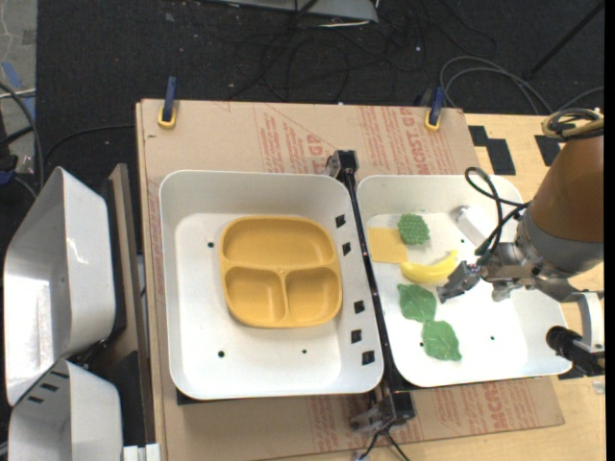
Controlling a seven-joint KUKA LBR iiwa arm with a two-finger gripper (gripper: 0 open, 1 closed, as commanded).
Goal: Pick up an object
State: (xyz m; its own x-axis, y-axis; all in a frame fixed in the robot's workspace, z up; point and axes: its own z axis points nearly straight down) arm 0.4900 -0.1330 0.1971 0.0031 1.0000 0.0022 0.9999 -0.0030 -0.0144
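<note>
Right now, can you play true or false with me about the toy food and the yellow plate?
1. The yellow divided plate sits in the left bin. True.
2. The banana lies on the plate. False: it lies in the right bin.
3. The tool is beside the banana. True.
4. Two flat green leaves lie below the banana. True.
5. The cheese slice is in the left bin. False: it is in the right bin.

A flat brown cardboard-covered bench (288, 133), printed with red lettering and clipped at its far edge by two blue-and-yellow clamps (168, 104), carries two shallow white plastic bins (183, 257) set side by side, touching.
</note>
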